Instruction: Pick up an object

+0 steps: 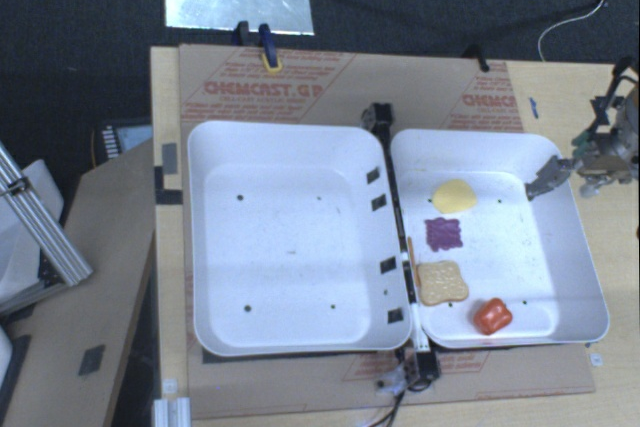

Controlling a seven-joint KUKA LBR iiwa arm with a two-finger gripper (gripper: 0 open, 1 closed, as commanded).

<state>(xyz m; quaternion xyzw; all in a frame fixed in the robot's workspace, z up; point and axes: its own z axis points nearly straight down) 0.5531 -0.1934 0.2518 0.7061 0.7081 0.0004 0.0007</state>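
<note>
You have open floor across the right half of the right-hand shallow white bin (585, 290), from its middle to the far wall. Four things crowd its left side in a column: a yellow round piece (454, 196), a purple flat piece (444, 234), a tan toast-shaped slice (441, 283), and a red pepper-like lump (492, 316). The left-hand shallow white bin (200, 215) offers a bare floor throughout.

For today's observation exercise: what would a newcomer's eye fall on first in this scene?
Probably the four small coloured items in the right bin: a yellow piece, a purple piece, a toast-like slice and a red piece. Next, the gripper over that bin's far right rim.
</note>
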